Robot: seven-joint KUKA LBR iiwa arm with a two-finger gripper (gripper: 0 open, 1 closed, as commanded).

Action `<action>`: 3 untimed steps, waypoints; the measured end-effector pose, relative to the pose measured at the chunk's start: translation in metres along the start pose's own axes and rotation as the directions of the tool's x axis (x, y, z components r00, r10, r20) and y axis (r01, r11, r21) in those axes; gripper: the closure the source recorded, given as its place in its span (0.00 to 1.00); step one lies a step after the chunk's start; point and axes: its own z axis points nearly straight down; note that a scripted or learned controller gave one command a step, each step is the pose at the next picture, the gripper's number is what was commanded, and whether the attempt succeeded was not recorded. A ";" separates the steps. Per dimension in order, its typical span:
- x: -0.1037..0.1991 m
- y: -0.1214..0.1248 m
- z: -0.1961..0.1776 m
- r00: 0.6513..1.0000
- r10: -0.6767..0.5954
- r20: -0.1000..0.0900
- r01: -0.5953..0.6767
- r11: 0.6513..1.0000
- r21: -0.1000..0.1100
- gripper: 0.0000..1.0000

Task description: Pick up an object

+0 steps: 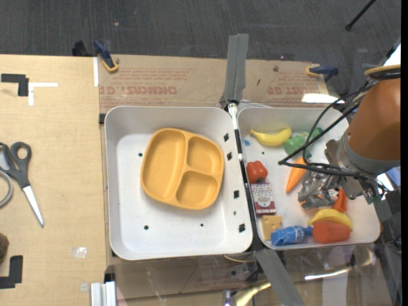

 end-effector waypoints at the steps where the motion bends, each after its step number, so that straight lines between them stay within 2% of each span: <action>1: -0.035 0.012 0.087 0.985 0.174 0.001 -0.174 0.985 0.001 1.00; 2: -0.006 -0.044 0.035 1.000 -0.010 0.003 0.010 1.000 0.002 1.00; 3: -0.004 -0.023 0.056 0.979 0.204 0.000 -0.204 0.979 0.000 1.00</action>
